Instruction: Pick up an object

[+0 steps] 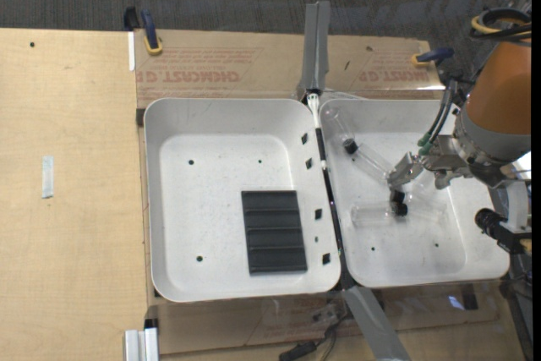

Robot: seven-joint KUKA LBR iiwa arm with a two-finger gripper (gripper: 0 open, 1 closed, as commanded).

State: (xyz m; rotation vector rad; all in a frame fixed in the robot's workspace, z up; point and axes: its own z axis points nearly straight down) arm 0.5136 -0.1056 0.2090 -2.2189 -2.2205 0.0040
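Item one: a flat black ribbed rectangular block (274,231), which I log lying in the left shallow white plastic bin (169,131), toward its front right. Item two: clear plastic tube-like pieces with black caps (363,158), scattered in the right shallow white plastic bin (439,262). Item three: the metal two-finger gripper (401,178), low over the right bin near those pieces; I cannot tell its opening or hold.

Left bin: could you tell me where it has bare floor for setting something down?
The left bin is bare along its far wall and left side, beside the black ridged block. The right bin is crowded by the gripper and clear tubes.
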